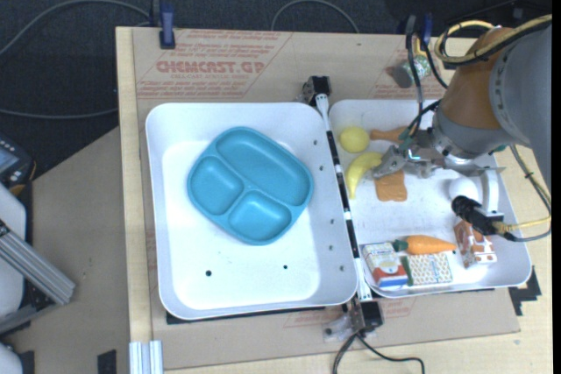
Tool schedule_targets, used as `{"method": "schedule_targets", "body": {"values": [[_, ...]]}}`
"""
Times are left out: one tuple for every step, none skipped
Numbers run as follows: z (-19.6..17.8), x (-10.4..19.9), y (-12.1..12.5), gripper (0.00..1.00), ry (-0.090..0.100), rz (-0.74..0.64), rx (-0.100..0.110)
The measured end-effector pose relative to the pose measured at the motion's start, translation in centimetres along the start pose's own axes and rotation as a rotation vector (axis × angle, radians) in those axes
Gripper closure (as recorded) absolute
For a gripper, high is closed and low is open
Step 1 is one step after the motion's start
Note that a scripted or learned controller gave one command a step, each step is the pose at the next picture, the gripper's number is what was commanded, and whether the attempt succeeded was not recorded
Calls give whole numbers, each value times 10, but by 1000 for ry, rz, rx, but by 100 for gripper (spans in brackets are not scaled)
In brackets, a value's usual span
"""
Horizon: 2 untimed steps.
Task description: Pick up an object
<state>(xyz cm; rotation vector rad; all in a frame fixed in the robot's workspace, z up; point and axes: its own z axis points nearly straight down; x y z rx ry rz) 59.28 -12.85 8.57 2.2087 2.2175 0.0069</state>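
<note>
The right bin [517, 263] holds a yellow lemon [354, 138], a yellow banana [359, 171], a flat orange-brown piece [392, 187], a thin orange stick [386, 134], a carrot [429, 245], a small printed box [386, 265] and a red-and-white packet [475, 244]. My gripper [399, 162] hangs low in this bin, just above the orange-brown piece and right of the banana. The grey wrist with its orange band [473, 96] covers the bin's back right part. Nothing is seen lifted.
The left bin [175, 267] carries a blue divided plate [250, 185] in its middle. A patterned card [431, 271] lies beside the printed box. A black rail [337, 188] separates the bins. Cables [526, 228] run along the right bin's right side.
</note>
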Motion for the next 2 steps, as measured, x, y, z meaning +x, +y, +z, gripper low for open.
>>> {"method": "schedule_targets", "body": {"values": [[1, 39, -29, 0, 8, 2, 16], [-9, 37, -28, 100, 5, 2, 12]]}}
